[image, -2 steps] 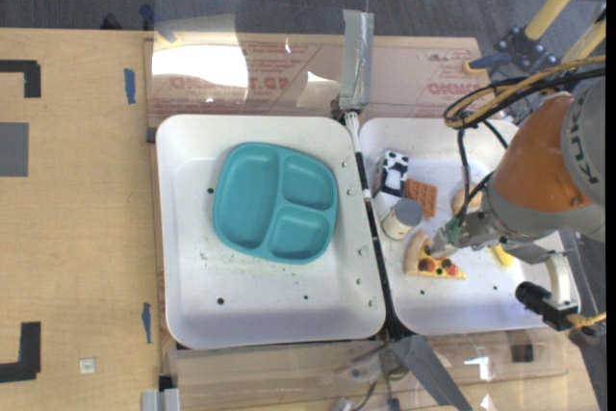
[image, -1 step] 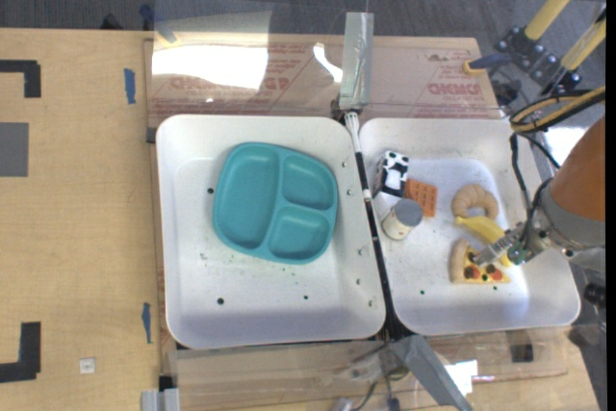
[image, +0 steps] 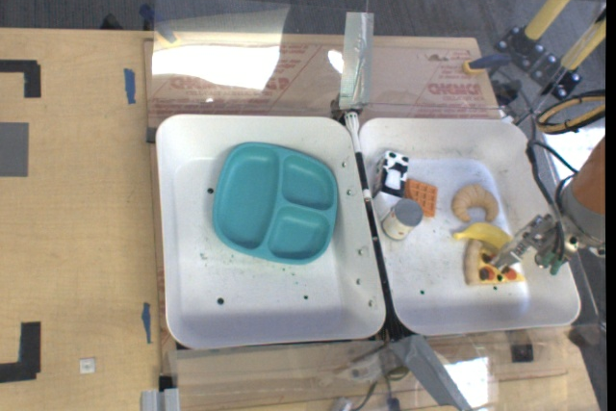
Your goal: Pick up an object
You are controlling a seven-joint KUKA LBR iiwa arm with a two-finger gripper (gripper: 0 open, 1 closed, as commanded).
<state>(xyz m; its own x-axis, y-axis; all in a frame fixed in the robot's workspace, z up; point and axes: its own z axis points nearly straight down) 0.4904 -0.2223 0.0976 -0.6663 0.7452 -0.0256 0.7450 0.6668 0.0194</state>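
Observation:
The right bin (image: 452, 303) holds several toy foods: a croissant (image: 475, 200), a yellow banana (image: 480, 234), a pizza slice (image: 486, 267), an orange waffle (image: 422, 196), a black-and-white carton (image: 392, 172) and a small grey-topped cup (image: 401, 218). My gripper (image: 511, 254) reaches in from the right edge and hangs low over the right end of the pizza slice, just below the banana. Its dark fingers point toward the slice, and nothing shows between them.
A teal divided plate (image: 275, 202) lies in the left bin (image: 192, 284). A raised divider (image: 366, 207) separates the two bins. Clear plastic panels stand behind the bins. Yellow struts and cables sit at the upper right.

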